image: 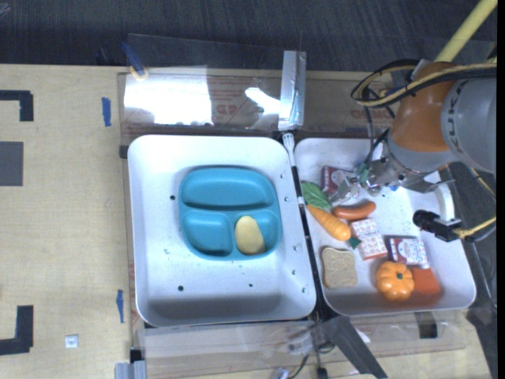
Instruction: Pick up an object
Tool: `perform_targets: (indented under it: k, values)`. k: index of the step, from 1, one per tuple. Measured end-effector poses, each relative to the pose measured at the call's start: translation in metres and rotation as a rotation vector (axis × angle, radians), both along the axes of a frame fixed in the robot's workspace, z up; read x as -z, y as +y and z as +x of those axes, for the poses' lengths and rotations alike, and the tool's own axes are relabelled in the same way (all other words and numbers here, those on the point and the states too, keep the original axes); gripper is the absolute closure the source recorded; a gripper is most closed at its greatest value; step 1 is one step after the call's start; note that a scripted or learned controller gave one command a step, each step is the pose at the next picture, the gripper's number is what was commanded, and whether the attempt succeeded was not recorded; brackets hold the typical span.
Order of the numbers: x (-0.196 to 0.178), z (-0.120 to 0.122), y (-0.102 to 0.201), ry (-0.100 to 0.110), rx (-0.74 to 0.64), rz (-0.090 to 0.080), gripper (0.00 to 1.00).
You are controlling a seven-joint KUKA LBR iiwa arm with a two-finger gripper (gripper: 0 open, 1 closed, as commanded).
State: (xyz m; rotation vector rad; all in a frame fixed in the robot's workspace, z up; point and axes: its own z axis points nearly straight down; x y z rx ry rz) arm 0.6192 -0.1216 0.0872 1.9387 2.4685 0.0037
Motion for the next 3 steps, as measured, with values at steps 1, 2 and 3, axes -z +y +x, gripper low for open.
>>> perform_targets:
  k: [1,2,3]
  values:
    - [-0.010,0.000,-0.001,0.000,0.003,0.000,1.00]
    - [-0.010,0.000,-0.001,-0.001,0.003,0.000,0.00]
    - [0.000,-0.082,0.020,0.001,0.048,0.001,0.00]
